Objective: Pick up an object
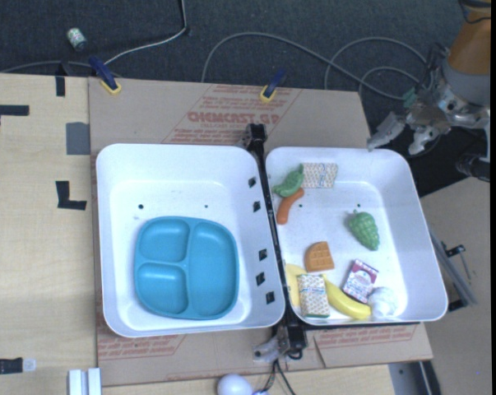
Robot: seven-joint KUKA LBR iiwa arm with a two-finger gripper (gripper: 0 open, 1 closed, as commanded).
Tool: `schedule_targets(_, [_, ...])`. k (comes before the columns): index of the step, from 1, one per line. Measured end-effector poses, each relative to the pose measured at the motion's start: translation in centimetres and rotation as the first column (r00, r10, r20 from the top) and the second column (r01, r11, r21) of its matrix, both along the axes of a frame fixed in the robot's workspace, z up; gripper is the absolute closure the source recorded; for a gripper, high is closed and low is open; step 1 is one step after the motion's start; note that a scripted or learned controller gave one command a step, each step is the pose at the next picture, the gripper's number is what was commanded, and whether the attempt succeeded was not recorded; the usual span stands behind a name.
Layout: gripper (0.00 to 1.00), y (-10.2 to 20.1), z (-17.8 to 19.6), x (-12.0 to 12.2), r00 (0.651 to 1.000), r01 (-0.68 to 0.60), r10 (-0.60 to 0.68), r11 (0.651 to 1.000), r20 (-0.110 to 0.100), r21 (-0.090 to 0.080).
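Note:
Several small objects lie in the right bin: a green leafy piece, an orange carrot, a white packet, a green bumpy fruit, an orange cracker, a banana, a green-and-white box, a purple box and a white ball. My gripper hangs above the bin's far right corner, outside the rim. It is open, with nothing between its fingers.
The left bin holds a blue divided plate. Black clips line the wall between the bins. Cables run across the dark floor behind the cardboard sheet.

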State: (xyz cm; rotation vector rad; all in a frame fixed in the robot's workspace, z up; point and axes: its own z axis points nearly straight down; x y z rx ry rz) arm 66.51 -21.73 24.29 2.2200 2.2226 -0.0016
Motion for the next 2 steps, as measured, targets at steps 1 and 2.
schedule_targets(1, [0.0, 0.7, -11.7, -10.6, 1.0, 0.001, -0.001, 1.0, -0.005, 0.002])
schedule_targets(2, [0.0, 2.8, -15.6, -11.1, 1.0, 0.001, -0.001, 1.0, 0.003, -0.002])
